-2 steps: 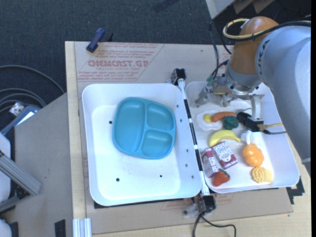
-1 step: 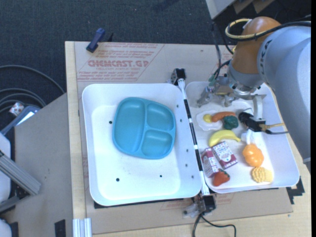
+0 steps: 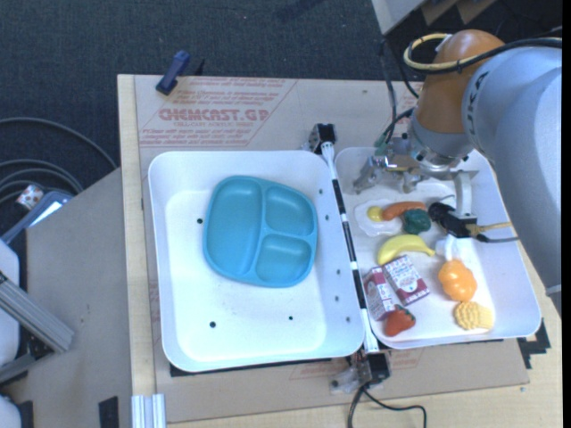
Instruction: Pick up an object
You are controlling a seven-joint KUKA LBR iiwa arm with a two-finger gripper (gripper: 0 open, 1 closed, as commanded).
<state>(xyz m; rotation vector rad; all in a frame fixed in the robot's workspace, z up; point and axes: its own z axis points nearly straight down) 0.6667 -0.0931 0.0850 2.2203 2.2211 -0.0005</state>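
— Where do the things to be picked lie?

— All in the right bin (image 3: 517, 283). A long orange-red toy (image 3: 407, 209) lies near its far end, and a banana (image 3: 403, 246) sits just nearer the camera. Next comes a red-and-white carton (image 3: 405, 277) with a darker red box (image 3: 378, 293) touching its left side. An orange (image 3: 457, 280) lies to the right of the carton. A yellow corn cob (image 3: 473, 314) and a small red toy (image 3: 399, 321) are closest to the near rim.

— And the gripper?

— The gripper (image 3: 389, 178) hangs over the far end of that bin, just beyond the orange-red toy. Nothing can be seen in its grasp. Whether it stands wide or narrow cannot be told from this slant. The grey arm (image 3: 526, 105) with its orange band reaches in from the right.

— What lies around that?

— The left bin (image 3: 169, 239) sits touching the right one and holds a blue divided plate (image 3: 260, 231). Both bins rest on a brown board (image 3: 214, 114) with red print, and a small blue object (image 3: 172, 72) lies at its far left corner.
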